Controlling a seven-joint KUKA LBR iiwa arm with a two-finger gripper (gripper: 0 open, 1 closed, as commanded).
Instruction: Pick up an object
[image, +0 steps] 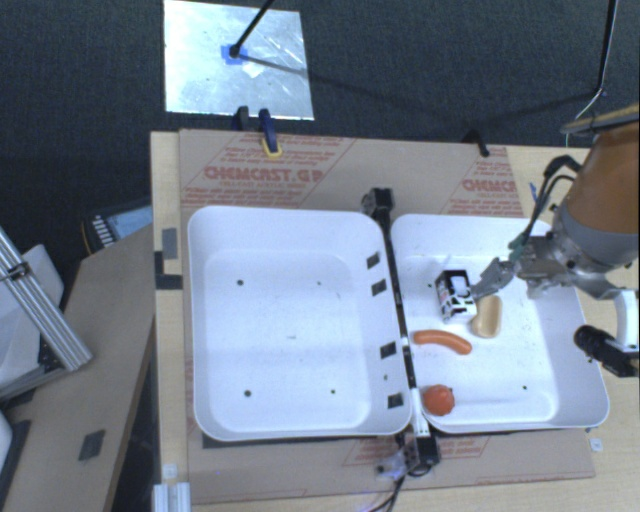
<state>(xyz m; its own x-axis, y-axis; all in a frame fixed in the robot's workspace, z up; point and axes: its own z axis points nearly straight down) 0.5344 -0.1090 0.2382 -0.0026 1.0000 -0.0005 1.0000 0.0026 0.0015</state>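
Camera view, from the front rim of the right white plastic bin (510, 385) backward: a smooth round orange-red ball (437, 400) sits by the divider. Behind it a glossy orange sausage-shaped piece (442, 342) lies with its long axis across the bin, and a matte tan oblong lump (487, 317) lies just beyond its end. Farthest, a small boxy black-and-white block (455, 296) sits just divider-side of the grey two-finger gripper (487, 280), which slants down toward it, making it the likeliest pick; whether that gripper is open or closed cannot be told.
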